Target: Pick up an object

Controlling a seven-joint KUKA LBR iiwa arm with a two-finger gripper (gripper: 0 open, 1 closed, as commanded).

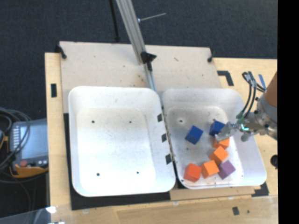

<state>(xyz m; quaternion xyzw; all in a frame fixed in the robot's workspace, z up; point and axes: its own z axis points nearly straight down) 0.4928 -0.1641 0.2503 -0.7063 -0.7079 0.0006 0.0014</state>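
The right bin (247, 171) holds several small blocks. A blue cube (194, 135) lies near its middle, and a darker blue block (216, 127) sits to the right of it. Below them are several orange blocks (218, 155), one orange-red block (192, 172) and a purple block (227, 169) near the front wall. My gripper (225, 133) reaches in from the right and hangs low over the bin. Its tip is right beside the darker blue block and just above an orange block (222, 143). No block is visibly lifted.
The left bin (79, 125) stands beside the right one, with a ridge (167, 139) between them. A slanted metal pole (133, 29) rises from behind the bins. Cables (250, 85) hang by the arm at the right. A pendant device (25, 146) sits off the bench at the left.
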